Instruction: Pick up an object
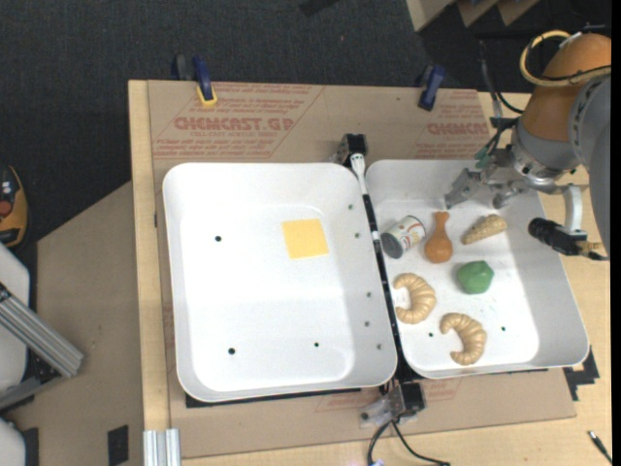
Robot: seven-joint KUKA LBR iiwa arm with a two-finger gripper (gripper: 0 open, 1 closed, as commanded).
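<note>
Nothing is picked up yet, as far as I can judge: every object lies on a bin floor and none sits between my jaws.

Nearest the camera, in the right bin (553,343), lie two croissants, one (466,338) close to the front wall and the other (416,297) just beside the divider. Behind them sits a green ball (475,277). Further back come a small can on its side (401,235), an orange gourd-shaped piece (440,241) next to it, and a pale cone-like pastry (484,228), which is the thing closest to me. The left bin (194,260) carries a flat yellow square (305,238) by itself.

My gripper (482,186) hangs at the far part of the right bin, just behind the cone pastry, jaws spread apart and holding nothing. What remains is the whole pick: settle on a target, descend, close and lift.

I cannot tell how high I am above the floor from this slanted look. My arm is cut off at the right edge, and cables blur the wrist's outline.
</note>
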